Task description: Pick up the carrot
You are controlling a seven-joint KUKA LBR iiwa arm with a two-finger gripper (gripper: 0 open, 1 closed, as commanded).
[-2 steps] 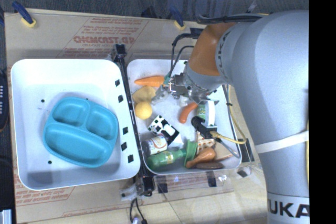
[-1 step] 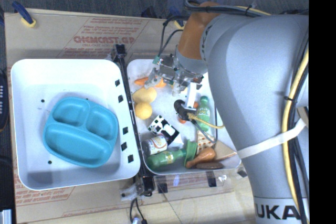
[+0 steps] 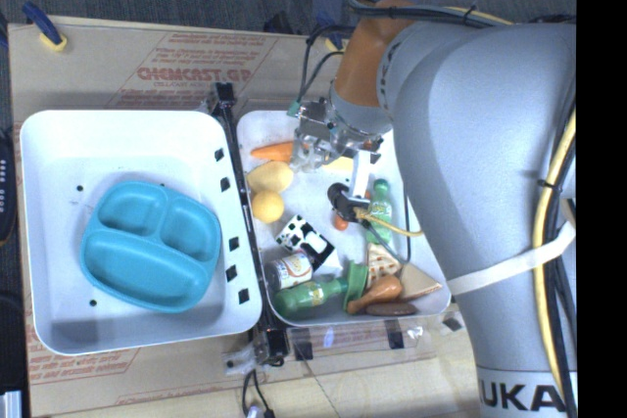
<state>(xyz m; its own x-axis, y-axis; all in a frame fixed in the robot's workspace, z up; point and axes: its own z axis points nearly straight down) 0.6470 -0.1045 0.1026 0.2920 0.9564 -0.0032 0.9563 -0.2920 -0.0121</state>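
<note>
Small orange carrot (image 3: 272, 152), tapered, flat in the right bin's (image 3: 257, 127) far corner; jaws' state indiscernible.

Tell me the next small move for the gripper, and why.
Probably nudge the gripper a little toward the carrot and lower. The carrot lies at the right bin's far end, just beside the gripper toward the divider, not between the fingers.

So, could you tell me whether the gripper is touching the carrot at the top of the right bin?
Cannot tell. In the camera view the gripper meets the carrot at its right end, with no plain gap or contact.
</note>
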